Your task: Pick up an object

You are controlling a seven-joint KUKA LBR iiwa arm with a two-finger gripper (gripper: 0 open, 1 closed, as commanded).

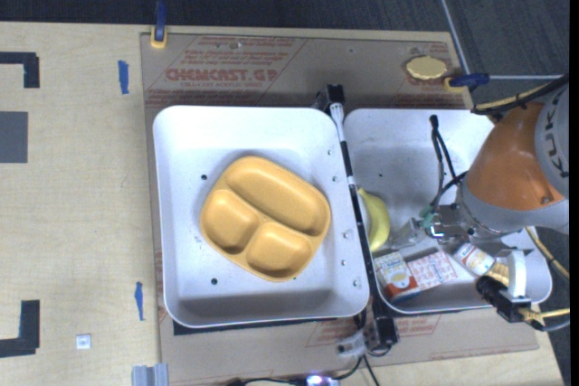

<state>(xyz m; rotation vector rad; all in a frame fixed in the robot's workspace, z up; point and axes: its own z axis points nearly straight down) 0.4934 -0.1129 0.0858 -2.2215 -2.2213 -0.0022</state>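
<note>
The arm comes in over the right-hand bin, and its tool hangs low among the clutter there; I cannot tell its state, since the wrist and cables cover it.

Taking the banana as the landmark: it lies against the left wall of that bin, just beside the divider. Just to its right and toward the near rim lie a small printed card packet and a red-labelled tub, close together, perhaps touching. Farther right of the banana, under the arm, sits a small bottle. Well to the left of the banana, in the other bin, rests a yellow three-compartment tray, turned upside down.

Any of these could serve as the object. The banana looks the likeliest from the tool's spot: light, slightly soft, curved, with a skin that bruises but grips well; I judge a hold across its middle safest. The card packet seems flat and stiff, hard to get under. The tray is light, rigid plastic, smooth and domed, too broad to span, so only a rim would do.
</note>
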